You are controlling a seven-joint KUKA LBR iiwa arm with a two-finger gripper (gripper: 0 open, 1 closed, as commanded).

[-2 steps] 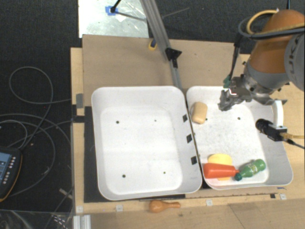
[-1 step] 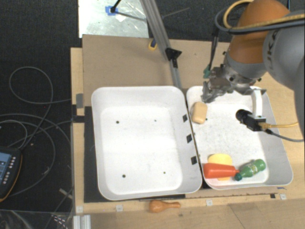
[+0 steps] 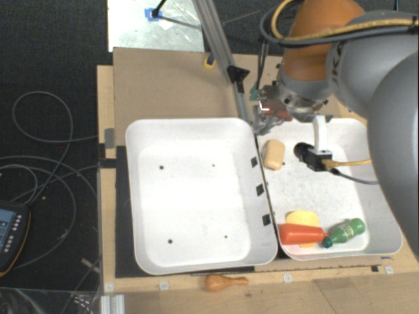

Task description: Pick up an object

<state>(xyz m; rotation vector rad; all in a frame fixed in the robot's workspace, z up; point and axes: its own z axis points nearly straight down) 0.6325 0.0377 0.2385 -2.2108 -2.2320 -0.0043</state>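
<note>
Bun (image 3: 273, 154), one, lies beside the gripper (image 3: 267, 114), its state untellable; farther off, one carrot (image 3: 300, 235), one bottle (image 3: 344, 231), perhaps one lemon (image 3: 303, 218).

The arm (image 3: 386, 90) is a bulky, smooth shell of light grey with rounded edges and a soft sheen. Above the wrist sits a glossy orange band (image 3: 317, 25), domed like a ball. Two cables (image 3: 280, 13), one black and one yellow, run together in a loop against the orange and on along the grey shell. Under the band the wrist narrows to a silvery metal collar (image 3: 302, 101). The claw (image 3: 263, 118) is small, built of dark and metallic parts with flecks of red and green; finer detail is blurred.
</note>
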